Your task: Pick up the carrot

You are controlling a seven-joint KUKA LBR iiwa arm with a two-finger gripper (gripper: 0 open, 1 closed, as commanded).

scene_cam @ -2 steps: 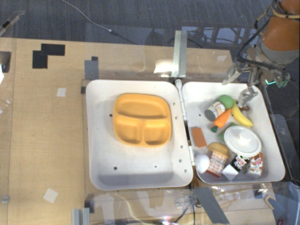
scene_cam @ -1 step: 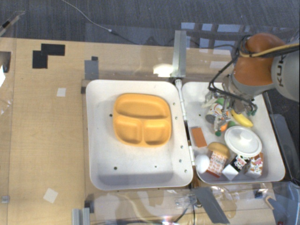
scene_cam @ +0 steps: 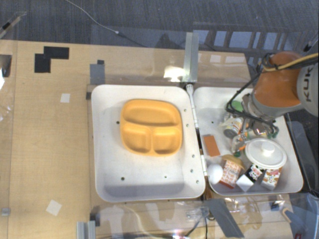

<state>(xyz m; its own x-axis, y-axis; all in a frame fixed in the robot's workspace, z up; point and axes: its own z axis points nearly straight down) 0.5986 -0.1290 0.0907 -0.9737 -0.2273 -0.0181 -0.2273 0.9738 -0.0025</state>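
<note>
The carrot (scene_cam: 239, 145) looks like a small orange piece with a bit of green. It lies in the right bin (scene_cam: 209, 101) among clutter, just left of a white lidded pot (scene_cam: 266, 153), and is partly hidden. The arm's orange band and grey wrist hang over the bin's upper right. My gripper (scene_cam: 250, 128) reaches down below the wrist, close above and slightly right of the carrot, between a small can (scene_cam: 232, 127) and the pot. The wrist and cables hide most of the gripper.
A yellow divided plate (scene_cam: 151, 127) sits in the left bin (scene_cam: 107, 148). The right bin also holds a brown-orange block (scene_cam: 211, 145), a white egg (scene_cam: 215, 173), a small printed box (scene_cam: 231, 173), a white cube (scene_cam: 244, 182) and a carton (scene_cam: 269, 178).
</note>
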